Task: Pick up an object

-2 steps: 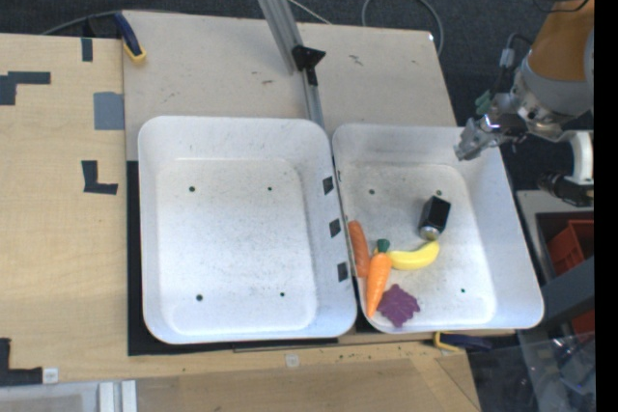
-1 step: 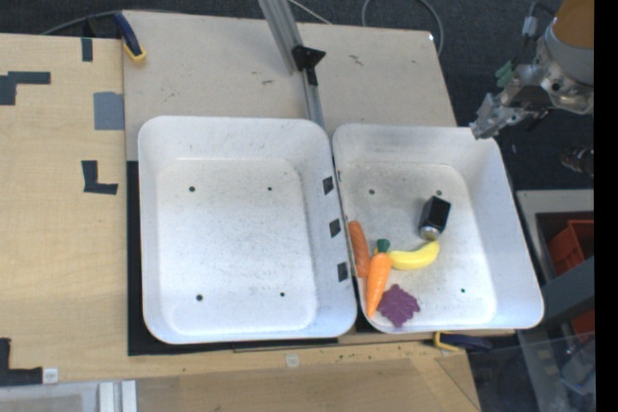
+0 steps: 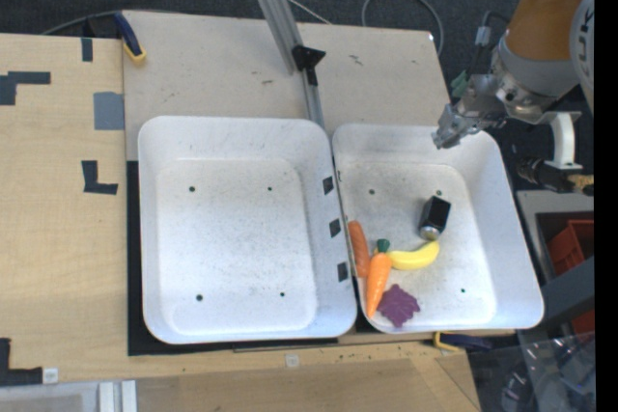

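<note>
Ok, right bin (image 3: 502, 207) has all the goods, and they're bunched low toward the front-left corner: two carrots (image 3: 371, 267) lying side by side along the divider wall, a banana (image 3: 415, 256) just beside them w/ its tip about touching, a purple lump (image 3: 398, 305) at the front edge, and a black cylinder (image 3: 434, 216) a bit apart, up-right of the banana. Looks like they've slid or been dropped there, nothing stacked. Left bin (image 3: 237, 135) sits alongside. The gripper (image 3: 450, 134) hangs over the right bin's back rim, well apart from the pile, arm angled in from the right, wrist tipped down-left. Jaws: can't tell, too small and blurry. Nothing's between them that I can see, so pick's not started, I'd say.
</note>
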